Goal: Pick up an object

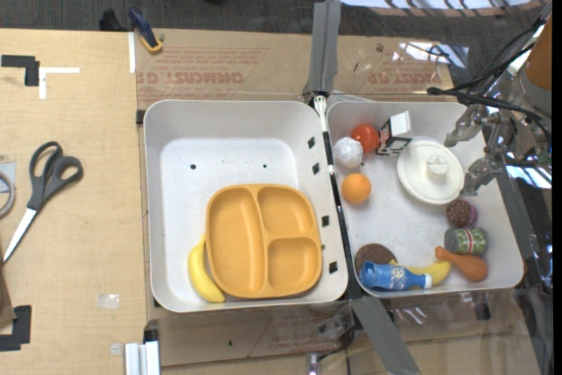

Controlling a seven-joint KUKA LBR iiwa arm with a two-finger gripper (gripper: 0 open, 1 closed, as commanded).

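White plastic, two shallow bins side by side at centre frame. Left bin [167, 215] carries a yellow-orange divided tray [263, 240] at lower centre; a banana [202, 275] lies tucked against the tray's lower left edge, partly under it.

Right bin [505, 215] is crowded. Upper left of it: a red ball [366, 137], a whitish ball [348, 153] touching it, a small black-and-white block [397, 134] just beside. Below these, an orange [356, 188]. A round white lid-like dish [430, 172] sits in the middle. Right of centre: a dark reddish ball [462, 212], under it a green can [465, 241] lying on its side, then an orange drumstick-shaped toy [464, 264]. Along the bottom wall: a brown disc [376, 256], a blue bottle [393, 278] lying flat, a second banana [439, 272] partly behind it.

Gripper [472, 155] hangs at the right edge of the frame, over the right bin's right side, just beside the white dish. Its two grey fingers stand apart, nothing between them. All objects rest in the bins.
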